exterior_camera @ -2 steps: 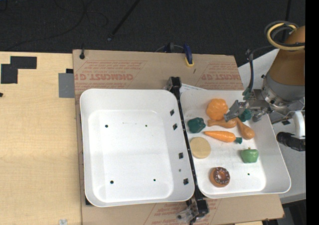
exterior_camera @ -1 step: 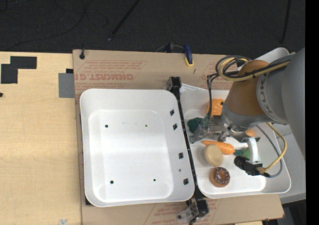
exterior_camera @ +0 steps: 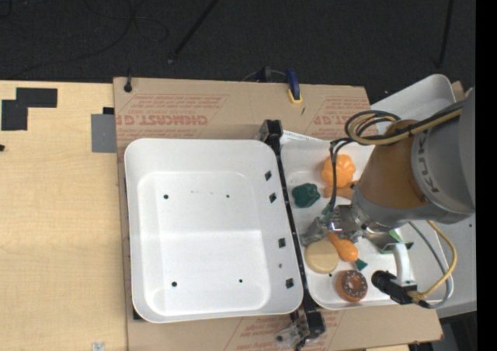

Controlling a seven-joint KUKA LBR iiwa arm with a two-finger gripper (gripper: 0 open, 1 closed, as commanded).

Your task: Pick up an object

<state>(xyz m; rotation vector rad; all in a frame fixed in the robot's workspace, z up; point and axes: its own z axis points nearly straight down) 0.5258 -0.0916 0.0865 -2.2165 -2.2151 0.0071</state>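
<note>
Camera view has my pincer (exterior_camera: pixel 332 225) low in the right bin (exterior_camera: pixel 304 159), can't tell if it's apart or together, and the little orange carrot-ish piece (exterior_camera: pixel 344 248) at its 5 o'clock looks light, hard and slick, so I'd grab across its middle.

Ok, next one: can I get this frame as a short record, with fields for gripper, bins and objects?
gripper: low in right bin, beside the green object
right bin holds: green object, orange pumpkin-like piece, orange carrot-like piece, cream disc, brown ring
left bin: white, alongside right bin
grasp: none confirmed
</note>
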